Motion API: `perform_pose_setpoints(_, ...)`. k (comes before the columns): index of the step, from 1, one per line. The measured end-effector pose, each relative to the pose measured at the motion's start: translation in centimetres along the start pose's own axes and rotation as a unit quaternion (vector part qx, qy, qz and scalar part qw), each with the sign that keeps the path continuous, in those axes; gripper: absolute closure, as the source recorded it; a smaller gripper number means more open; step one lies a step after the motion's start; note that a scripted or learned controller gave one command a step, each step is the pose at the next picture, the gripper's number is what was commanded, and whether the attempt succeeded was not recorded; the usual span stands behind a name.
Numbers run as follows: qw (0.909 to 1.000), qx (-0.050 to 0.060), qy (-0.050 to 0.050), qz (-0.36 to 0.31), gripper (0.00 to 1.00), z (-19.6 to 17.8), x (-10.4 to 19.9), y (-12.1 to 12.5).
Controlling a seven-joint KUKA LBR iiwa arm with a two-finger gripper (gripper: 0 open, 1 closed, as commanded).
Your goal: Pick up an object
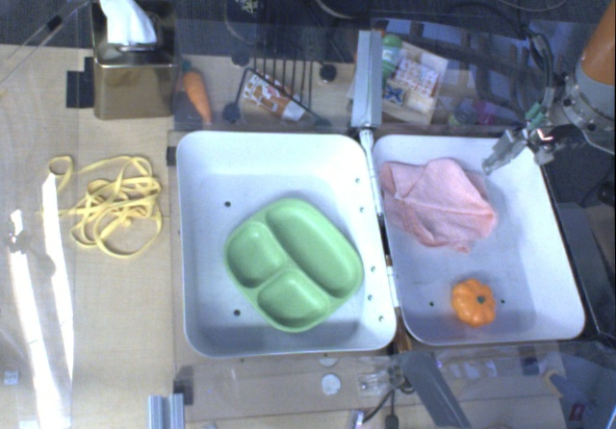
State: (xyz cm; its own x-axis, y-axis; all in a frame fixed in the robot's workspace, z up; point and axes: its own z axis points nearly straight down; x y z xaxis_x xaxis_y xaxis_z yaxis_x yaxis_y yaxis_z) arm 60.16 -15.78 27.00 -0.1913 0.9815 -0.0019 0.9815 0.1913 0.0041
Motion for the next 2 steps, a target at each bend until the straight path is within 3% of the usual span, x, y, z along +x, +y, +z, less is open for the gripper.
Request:
perform_pose_setpoints(1,1.0,0.0,0.0,-0.009,0.0,2.37,-4.51,1.84)
perform_pose_setpoints(2,0.9997,-0.001,-0.001,-0.024,0.0,2.06,-5.38,2.65)
